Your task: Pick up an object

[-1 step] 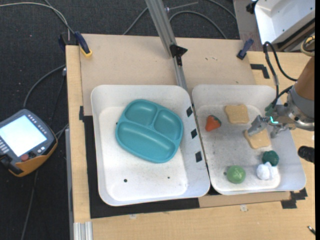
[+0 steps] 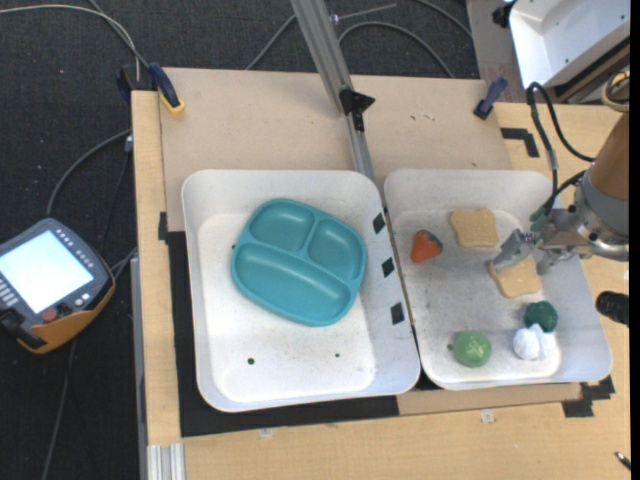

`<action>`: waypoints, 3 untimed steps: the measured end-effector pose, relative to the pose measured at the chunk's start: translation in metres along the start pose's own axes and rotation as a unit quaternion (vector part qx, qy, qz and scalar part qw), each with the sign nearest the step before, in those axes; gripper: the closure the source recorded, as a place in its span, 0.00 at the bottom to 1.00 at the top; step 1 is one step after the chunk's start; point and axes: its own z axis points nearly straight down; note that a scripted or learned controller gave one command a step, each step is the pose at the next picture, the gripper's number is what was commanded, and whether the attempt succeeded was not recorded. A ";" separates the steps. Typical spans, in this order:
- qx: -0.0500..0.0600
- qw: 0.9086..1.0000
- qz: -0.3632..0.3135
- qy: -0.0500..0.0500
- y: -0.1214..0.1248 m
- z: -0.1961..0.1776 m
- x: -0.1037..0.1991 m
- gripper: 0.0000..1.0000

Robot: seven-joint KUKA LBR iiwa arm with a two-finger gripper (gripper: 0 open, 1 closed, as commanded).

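Green ball lies by the right bin's front edge; the gripper, fingers spread, hovers over a light, stiff-looking toast slice, best grasped by its edges.

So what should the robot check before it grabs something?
1. Gripper over the right bin: ok.
2. Something close below it: ok, a tan bread slice lies right there.
3. Slice apart from the other toast: ok.
4. Green ball and strawberry out of the way: ok.
5. Anything held already: cannot tell.
6. Blue plate in the left bin, away from the arm: ok.
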 end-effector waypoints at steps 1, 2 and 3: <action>0.003 1.000 0.000 0.001 0.007 0.049 0.007 0.00; 0.002 1.000 0.000 0.001 0.006 0.101 0.007 0.00; -0.001 1.000 0.000 0.000 0.008 0.087 0.007 1.00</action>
